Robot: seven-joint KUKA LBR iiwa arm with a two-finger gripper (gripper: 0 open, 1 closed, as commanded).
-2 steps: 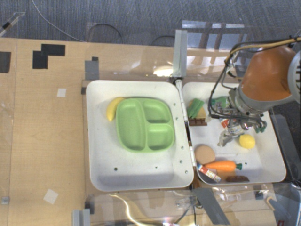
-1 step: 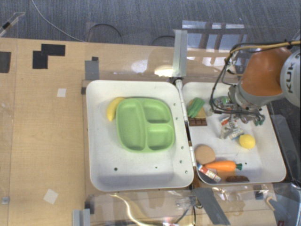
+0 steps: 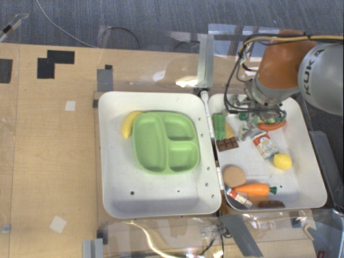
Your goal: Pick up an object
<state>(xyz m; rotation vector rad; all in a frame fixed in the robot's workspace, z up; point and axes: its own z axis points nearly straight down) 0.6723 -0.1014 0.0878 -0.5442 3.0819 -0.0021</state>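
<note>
Nearest us, the carrot (image 3: 251,189) lies crosswise at the right bin's (image 3: 306,144) front edge, well apart from the gripper (image 3: 257,123), which hovers beside the red-and-white packet (image 3: 263,144) lying just frontward; we cannot tell its opening, and see nothing held.

A divided plate (image 3: 164,142) lies in the left bin (image 3: 115,192), a banana (image 3: 129,123) at its left edge.

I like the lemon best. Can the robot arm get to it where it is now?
Probably yes. The lemon lies by itself on bare floor of the right bin, nothing on top of it. The gripper hangs over the same bin, just past a small packet.
</note>
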